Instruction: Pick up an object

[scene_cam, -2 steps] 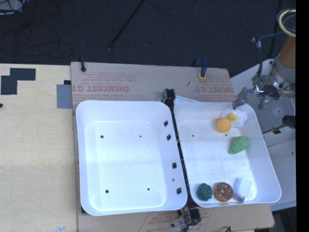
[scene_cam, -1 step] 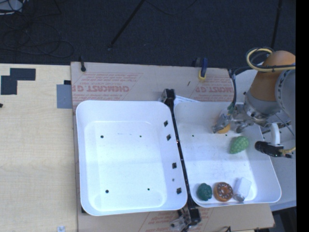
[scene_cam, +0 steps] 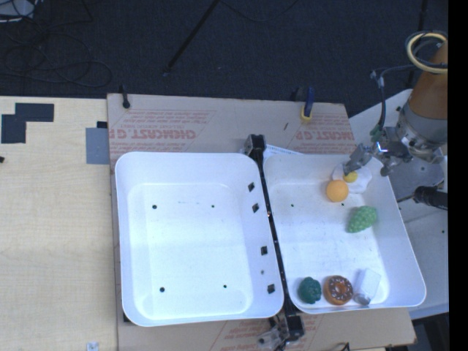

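Arm at the right bin's far corner

The gripper (scene_cam: pixel 363 159) hangs over the right bin (scene_cam: pixel 307 225); its grip I cannot tell. Just beside it: a smooth orange ball (scene_cam: pixel 337 191); nearby, a knobbly green cluster (scene_cam: pixel 361 219).

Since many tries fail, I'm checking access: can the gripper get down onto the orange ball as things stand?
Probably yes. The orange ball lies in the right bin, open from above, just beside the gripper; the green lump sits apart.

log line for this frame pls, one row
task: pick up an object | claw: over right bin's far edge, near orange ball | in right bin: green lump, dark green item, donut | held: nothing seen
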`<state>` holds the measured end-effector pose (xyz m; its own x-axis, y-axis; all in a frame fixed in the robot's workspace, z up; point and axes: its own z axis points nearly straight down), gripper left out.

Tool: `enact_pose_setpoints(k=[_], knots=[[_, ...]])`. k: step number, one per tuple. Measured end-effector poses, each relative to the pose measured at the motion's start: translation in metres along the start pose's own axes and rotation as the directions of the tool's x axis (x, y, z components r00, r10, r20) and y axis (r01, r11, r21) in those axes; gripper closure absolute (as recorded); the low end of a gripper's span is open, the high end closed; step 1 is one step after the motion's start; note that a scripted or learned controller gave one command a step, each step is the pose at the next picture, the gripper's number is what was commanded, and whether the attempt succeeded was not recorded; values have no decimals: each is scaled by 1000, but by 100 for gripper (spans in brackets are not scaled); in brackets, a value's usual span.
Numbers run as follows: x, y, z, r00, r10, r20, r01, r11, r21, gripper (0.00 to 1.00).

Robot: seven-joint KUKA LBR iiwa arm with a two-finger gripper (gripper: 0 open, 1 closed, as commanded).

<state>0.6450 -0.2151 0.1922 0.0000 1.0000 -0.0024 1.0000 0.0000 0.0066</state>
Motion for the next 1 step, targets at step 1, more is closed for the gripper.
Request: enact_pose_setpoints(k=[1], knots=[[4, -2, 108, 1000, -3, -3, 3, 1000, 10, 0]])
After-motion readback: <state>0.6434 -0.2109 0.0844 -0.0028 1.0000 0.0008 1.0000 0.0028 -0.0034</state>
